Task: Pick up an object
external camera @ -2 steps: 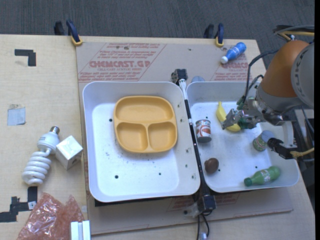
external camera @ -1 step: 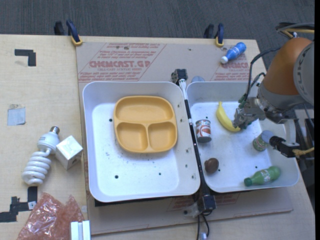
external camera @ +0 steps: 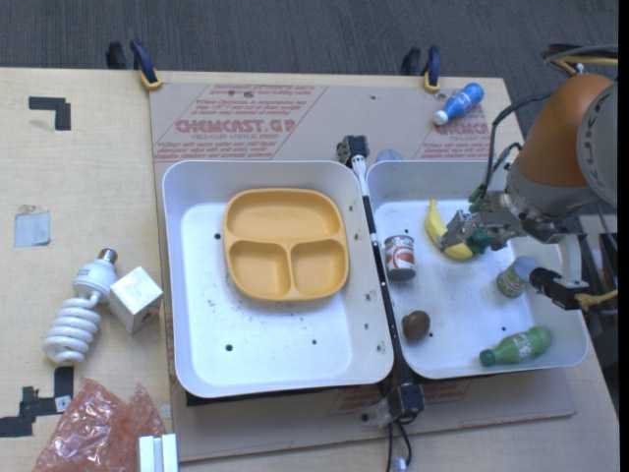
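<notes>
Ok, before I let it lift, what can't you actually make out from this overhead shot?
- Gripper: too small and cluttered to tell its state or whether it grips the yellow banana.
- Banana's lower end: covered by the gripper.
- Small grey-capped jar: partly hidden under the arm's black cable.
- Red-and-white can: label too small to read.
- Grey arm: cut off by the right edge.

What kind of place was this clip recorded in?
Probably a robotics lab bench set up for grasping trials, not a home. Two white bins sit on a protective board held by blue clamps, toy-like items such as a banana fill one, and a grey-and-orange arm reaches in.
</notes>
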